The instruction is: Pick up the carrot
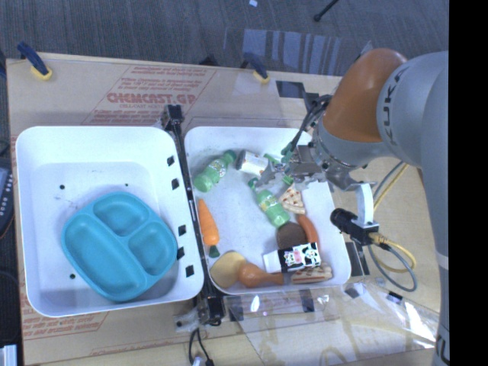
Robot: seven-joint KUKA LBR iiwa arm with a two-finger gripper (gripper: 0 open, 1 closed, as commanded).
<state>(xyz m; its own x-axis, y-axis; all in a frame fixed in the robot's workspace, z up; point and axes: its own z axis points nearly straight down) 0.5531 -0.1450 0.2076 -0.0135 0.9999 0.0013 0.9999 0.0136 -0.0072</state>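
The carrot (207, 221) is seen lying along the left wall of the right bin (242, 141), its green tip toward the near side. The end effector (276, 175) is positioned over the bin's far middle, above a green bottle (272, 207); whether it is released or clenched cannot be told. A blue divided plate (118, 245) is seen in the left bin (30, 145).

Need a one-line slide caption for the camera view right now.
KUKA arm's gripper hovers over green bottles in the right bin; the carrot lies apart by its left wall, blue tray in the left bin.
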